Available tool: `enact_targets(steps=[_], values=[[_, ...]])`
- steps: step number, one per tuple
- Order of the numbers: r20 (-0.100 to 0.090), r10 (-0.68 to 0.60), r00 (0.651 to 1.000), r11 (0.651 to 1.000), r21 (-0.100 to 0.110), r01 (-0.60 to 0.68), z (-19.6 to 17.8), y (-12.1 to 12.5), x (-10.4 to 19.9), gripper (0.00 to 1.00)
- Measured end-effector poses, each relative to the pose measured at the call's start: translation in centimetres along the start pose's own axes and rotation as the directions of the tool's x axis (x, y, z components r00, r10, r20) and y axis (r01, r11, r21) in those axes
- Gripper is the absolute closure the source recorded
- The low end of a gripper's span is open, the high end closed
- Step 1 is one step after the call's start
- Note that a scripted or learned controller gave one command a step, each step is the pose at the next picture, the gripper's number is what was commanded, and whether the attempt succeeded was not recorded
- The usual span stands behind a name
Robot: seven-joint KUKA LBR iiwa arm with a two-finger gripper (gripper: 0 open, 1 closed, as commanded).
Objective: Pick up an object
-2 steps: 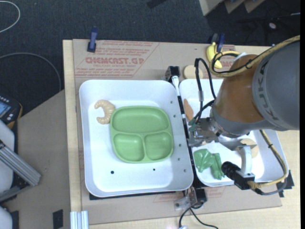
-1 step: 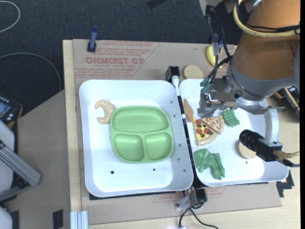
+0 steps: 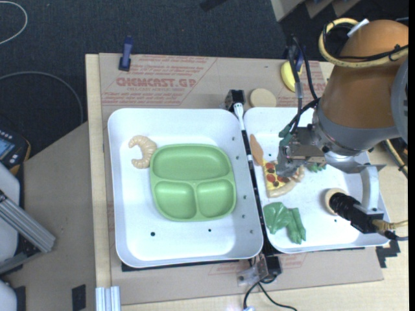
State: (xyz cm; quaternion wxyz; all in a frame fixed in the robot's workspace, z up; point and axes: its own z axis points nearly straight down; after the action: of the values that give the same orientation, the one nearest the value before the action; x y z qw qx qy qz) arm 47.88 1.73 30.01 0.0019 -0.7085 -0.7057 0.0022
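Observation:
My gripper (image 3: 290, 164) hangs low in the right bin (image 3: 318, 241), directly over the upper end of a toy pizza slice (image 3: 279, 182). The wrist hides where the two meet. An orange oblong piece (image 3: 257, 151) lies just left of the gripper, by the bin's left wall. Nearer the front of that bin sits a green leafy toy (image 3: 285, 220). A small green bit (image 3: 316, 167) peeks out at the gripper's right. In the left bin (image 3: 130, 225) are a green divided plate (image 3: 192, 181) and a tan croissant (image 3: 142, 150) at its upper left.
Behind the right bin, a tan disc (image 3: 262, 98) and a yellow object (image 3: 288, 75) lie on the cardboard. A blue clip (image 3: 126, 54) sits at the board's back left. The arm's large orange-banded body (image 3: 363, 76) covers the right bin's back right.

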Motion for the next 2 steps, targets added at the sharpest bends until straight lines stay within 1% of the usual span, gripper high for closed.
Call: enact_targets(steps=[1,2], values=[[-0.006,-0.014,1.0,1.0,-0.027,0.014,-16.8,0.0,6.5,1.0],[0.001,0.0,1.0,1.0,0.001,0.0,-5.3,-0.1,2.7,1.0]])
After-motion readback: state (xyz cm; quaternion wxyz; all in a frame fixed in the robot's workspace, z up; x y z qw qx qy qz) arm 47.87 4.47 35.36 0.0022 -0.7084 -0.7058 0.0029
